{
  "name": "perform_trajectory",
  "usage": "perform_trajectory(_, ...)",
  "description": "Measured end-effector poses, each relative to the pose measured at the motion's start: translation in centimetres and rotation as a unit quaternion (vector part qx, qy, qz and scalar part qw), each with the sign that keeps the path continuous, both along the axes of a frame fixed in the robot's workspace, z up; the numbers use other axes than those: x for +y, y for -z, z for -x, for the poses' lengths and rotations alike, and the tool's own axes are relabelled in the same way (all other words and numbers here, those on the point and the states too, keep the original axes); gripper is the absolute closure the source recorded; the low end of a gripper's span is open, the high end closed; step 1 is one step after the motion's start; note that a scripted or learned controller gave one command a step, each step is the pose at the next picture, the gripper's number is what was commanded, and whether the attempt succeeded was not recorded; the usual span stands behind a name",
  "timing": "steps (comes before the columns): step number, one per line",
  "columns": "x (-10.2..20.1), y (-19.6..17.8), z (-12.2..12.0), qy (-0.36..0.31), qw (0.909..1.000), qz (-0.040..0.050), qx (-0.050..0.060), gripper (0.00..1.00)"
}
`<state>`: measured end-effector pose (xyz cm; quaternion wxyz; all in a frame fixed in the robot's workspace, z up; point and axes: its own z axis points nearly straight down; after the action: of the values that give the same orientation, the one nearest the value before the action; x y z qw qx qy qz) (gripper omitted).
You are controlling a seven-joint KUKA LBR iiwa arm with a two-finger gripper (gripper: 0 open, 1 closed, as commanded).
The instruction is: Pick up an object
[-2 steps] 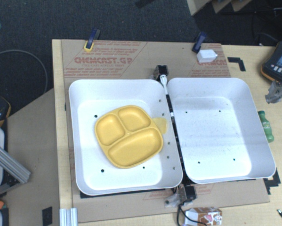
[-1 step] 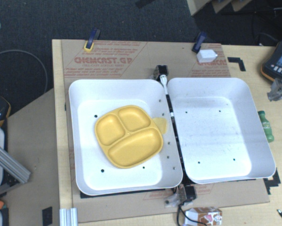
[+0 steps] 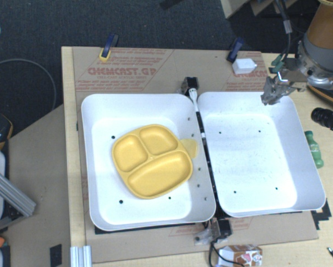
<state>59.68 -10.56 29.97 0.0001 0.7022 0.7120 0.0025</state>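
Note:
A yellow divided plate (image 3: 152,160) with three compartments lies flat in the left bin (image 3: 94,149), near its middle. A small pale yellow piece (image 3: 189,147) peeks out from under the plate's right edge. My gripper (image 3: 273,93) hangs over the far right corner of the right bin (image 3: 255,160), well away from the plate. Nothing shows between its fingers.
A white block (image 3: 244,66) and blue clamps (image 3: 234,49) sit on the board behind the bins. A green item (image 3: 314,149) lies just outside the right bin's right wall. A black clip (image 3: 189,85) joins the bins at the back.

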Motion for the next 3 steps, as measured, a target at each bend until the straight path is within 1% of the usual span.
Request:
perform_trajectory(1,4.4,-9.0,4.6,0.004,1.0000,0.0013,-0.003,1.00)
perform_trajectory(2,11.4,-2.2,11.6,0.003,1.0000,0.0000,0.008,1.00)
perform_trajectory(3,10.0,-2.0,11.8,0.007,1.0000,0.0015,0.004,1.00)
